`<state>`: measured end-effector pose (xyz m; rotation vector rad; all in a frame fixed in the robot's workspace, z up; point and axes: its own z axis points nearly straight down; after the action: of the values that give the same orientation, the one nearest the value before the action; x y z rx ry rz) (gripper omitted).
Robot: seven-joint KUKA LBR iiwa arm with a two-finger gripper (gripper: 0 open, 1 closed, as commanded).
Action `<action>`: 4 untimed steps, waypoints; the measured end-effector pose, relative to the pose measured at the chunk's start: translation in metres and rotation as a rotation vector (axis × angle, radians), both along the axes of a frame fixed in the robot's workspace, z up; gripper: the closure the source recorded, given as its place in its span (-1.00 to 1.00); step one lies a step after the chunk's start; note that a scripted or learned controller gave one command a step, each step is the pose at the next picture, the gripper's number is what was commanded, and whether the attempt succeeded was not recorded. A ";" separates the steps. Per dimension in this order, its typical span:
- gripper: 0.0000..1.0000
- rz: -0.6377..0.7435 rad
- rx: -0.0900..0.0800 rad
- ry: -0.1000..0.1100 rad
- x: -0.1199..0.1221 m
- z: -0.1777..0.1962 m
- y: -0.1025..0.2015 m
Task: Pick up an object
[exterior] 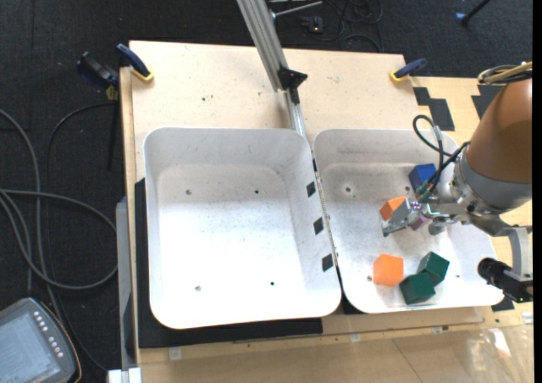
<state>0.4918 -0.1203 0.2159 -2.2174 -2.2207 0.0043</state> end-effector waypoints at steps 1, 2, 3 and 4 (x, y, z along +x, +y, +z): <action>-1.00 -0.002 0.000 -0.004 0.001 0.002 0.000; -1.00 -0.002 0.001 0.001 -0.001 -0.042 0.006; -1.00 -0.002 0.001 0.001 0.007 -0.102 0.006; -1.00 -0.002 -0.001 -0.004 0.007 -0.121 0.006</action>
<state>0.4987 -0.1142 0.0948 -2.2224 -2.2204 0.0007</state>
